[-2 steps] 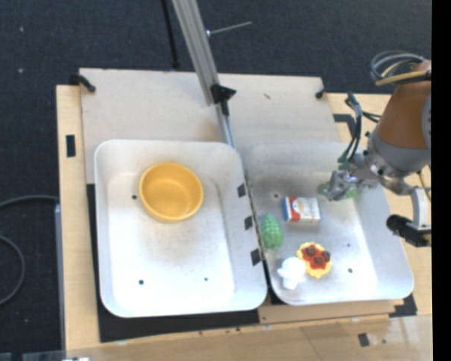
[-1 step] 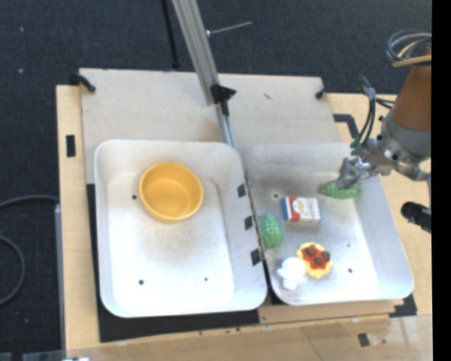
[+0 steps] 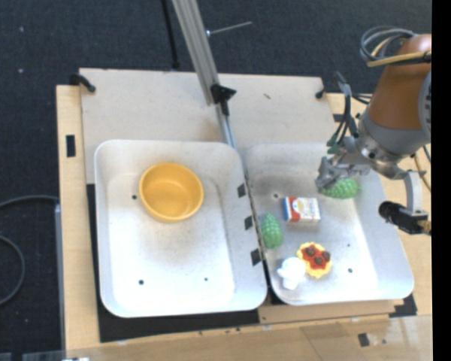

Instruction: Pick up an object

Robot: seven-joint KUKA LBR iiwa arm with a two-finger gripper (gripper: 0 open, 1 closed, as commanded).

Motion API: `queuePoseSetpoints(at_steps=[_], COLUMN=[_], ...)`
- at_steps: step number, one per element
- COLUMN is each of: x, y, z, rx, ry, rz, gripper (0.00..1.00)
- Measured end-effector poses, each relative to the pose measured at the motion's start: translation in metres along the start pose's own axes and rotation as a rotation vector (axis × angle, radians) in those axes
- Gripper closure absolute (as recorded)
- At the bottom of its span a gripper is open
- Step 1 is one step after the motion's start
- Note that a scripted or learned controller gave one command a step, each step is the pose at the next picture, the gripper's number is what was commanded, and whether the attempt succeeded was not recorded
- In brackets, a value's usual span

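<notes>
A slanted overhead view shows a wooden bench carrying two shallow white plastic bins side by side. The left bin [image 3: 120,277] fills the lower left of the frame and contains a round yellow plastic bowl [image 3: 171,192], sitting upright toward its upper part. The right bin [image 3: 383,269] sits at lower centre-right.

From the right edge of the frame, the grey robot arm with an orange band [image 3: 398,89] reaches over the upper part of the right bin. Its two-finger gripper [image 3: 332,173] hangs directly over a small rounded light-green bumpy object [image 3: 343,188], apparently touching its upper left side. Whether the gripper is spread or closed cannot be told from this angle, and no object is seen held.

Lower in the right bin lie four more items: a small white box with red and blue printing [image 3: 301,210] near the centre, a dark-green leafy-looking toy piece [image 3: 270,231] against the left wall, a yellow flat piece with red spots [image 3: 315,259], and a small white lumpy object [image 3: 291,273] just beside it.

The light-green object under the gripper seems the likely target. It looks small and light, probably a plastic toy, rounded and perhaps slippery, so it may roll aside. Gripping across its widest middle would likely hold best.
</notes>
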State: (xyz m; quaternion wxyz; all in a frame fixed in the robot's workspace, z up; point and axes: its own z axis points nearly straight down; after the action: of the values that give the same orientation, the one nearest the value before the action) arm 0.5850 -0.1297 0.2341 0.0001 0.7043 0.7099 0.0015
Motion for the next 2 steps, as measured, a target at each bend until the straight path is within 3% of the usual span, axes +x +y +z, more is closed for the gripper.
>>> queuePoseSetpoints(at_steps=[2], x=[0.11], y=[-0.029], z=[-0.008], rx=[0.001], ry=[0.001], rz=[-0.001], gripper=[1.0])
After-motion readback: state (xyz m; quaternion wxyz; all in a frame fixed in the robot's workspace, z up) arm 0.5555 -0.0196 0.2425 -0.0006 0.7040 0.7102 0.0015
